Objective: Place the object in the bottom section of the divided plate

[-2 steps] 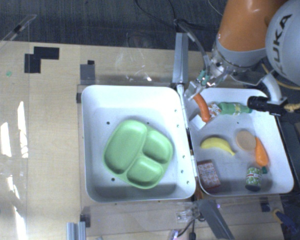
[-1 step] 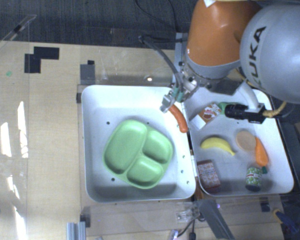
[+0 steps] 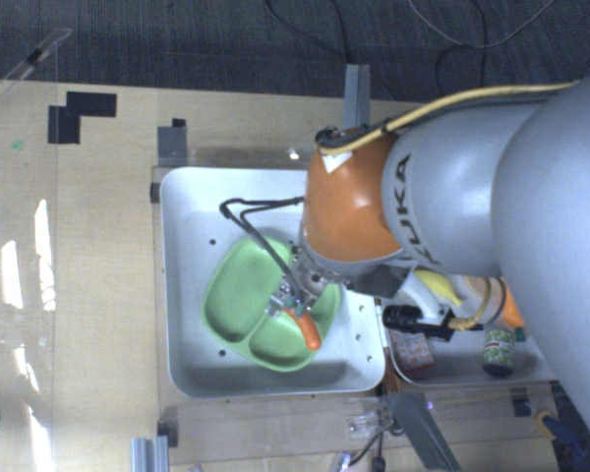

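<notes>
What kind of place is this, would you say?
Probably a robotics lab test bench rather than a kitchen: a big grey and orange arm reaches over white bins, one holding a green divided plate, with loose cables behind on the carpet.

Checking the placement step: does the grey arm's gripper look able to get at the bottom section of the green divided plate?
Probably yes. The gripper is low over the green divided plate in the left white bin, beside an orange carrot-like object at the bottom section's edge; nothing blocks it.
</notes>
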{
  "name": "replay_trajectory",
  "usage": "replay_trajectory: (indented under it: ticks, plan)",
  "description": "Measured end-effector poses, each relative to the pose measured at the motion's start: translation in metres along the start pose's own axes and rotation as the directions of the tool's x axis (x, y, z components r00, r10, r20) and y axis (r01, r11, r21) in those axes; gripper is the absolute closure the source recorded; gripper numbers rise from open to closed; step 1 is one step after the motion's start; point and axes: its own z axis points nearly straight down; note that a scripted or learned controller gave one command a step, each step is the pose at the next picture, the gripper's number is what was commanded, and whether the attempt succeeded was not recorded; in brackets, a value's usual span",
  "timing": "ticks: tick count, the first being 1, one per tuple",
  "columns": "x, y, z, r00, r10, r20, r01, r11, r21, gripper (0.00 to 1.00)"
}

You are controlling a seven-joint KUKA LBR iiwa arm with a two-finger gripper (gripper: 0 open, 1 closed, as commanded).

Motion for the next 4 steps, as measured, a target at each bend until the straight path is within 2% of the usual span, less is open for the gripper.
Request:
replay_trajectory:
  ticks: [1,2,3,4]
  plan:
    - [-0.022,-0.061,-0.056,0.974,0.228,0.003,-0.228,0.974,-0.004,1.00]
    - [-0.019,0.011,-0.037,0.991,0.134,0.001,-0.134,0.991,-0.001,1.00]
    - [-0.014,0.051,-0.037,0.958,-0.286,0.005,0.286,0.958,-0.004,1.00]
    - [0.019,-0.012,-0.038,0.893,-0.450,0.000,0.450,0.893,0.000,1.00]
